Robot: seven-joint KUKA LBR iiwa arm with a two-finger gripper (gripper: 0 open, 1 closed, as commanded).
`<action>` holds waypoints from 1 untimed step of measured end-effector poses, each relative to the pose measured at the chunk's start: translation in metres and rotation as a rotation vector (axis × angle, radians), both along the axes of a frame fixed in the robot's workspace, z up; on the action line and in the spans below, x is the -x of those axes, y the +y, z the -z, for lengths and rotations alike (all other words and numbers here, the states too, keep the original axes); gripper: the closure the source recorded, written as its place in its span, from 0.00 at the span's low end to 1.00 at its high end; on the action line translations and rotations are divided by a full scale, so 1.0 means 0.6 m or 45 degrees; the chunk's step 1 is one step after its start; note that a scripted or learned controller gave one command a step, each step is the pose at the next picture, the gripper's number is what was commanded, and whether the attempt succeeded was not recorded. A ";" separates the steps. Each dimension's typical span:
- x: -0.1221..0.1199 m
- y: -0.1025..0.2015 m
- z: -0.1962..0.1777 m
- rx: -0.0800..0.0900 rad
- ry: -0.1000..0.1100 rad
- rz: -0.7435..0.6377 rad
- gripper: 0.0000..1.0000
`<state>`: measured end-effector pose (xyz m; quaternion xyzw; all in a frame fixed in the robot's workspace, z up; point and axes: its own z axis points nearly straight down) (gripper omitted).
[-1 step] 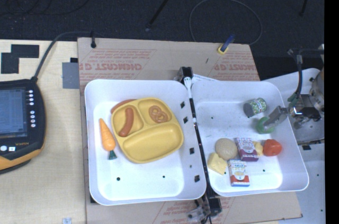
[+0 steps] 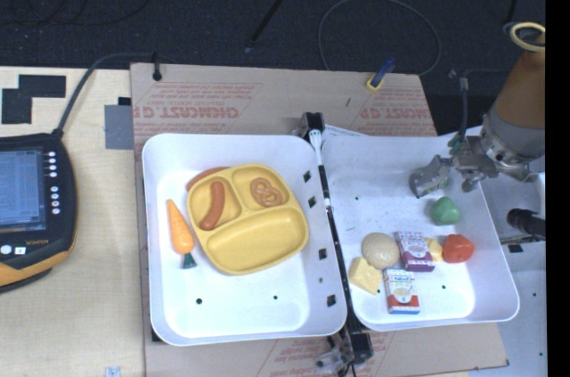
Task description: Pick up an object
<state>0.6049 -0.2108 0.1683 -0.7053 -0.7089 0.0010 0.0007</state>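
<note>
Hovering with fingers spread and nothing between them, gripper [image 2: 434,180] over the right bin [image 2: 499,304], just above the green toy [image 2: 443,209].

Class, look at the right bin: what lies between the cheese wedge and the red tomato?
In the camera view, between the cheese and the tomato lie a beige ball and a pink carton.
</note>
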 end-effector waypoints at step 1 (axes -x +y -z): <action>-0.037 0.001 0.143 -0.002 0.002 -0.001 0.00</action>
